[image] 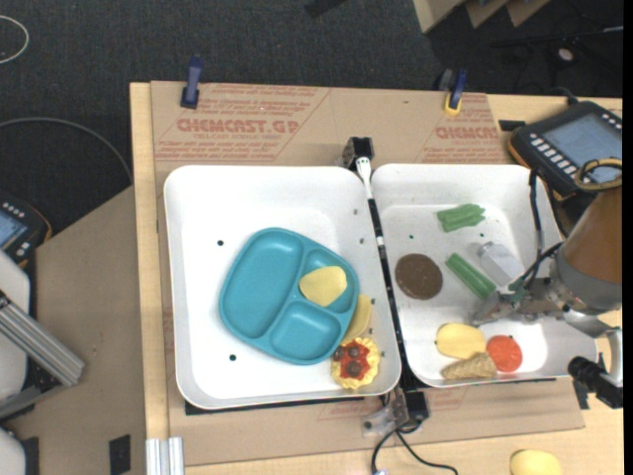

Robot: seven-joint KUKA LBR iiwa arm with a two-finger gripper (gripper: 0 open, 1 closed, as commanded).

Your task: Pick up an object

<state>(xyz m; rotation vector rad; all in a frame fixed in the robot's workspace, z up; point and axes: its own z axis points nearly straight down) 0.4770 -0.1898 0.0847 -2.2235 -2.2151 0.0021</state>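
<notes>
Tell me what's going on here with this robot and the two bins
A grey robot arm reaches in from the right over the right bin, its gripper low among the items there: a green stick, a brown disc, a yellow piece and a red piece. Nothing is visibly held yet. The left bin holds a blue divided plate with a pale yellow item on it.

A blue clamp (191,82) and a yellow clamp (454,91) grip the far edge of the cardboard sheet (297,127). A pendant (571,143) lies at the upper right. Black cables (59,127) trail over the dark floor (99,28) at upper left.
</notes>
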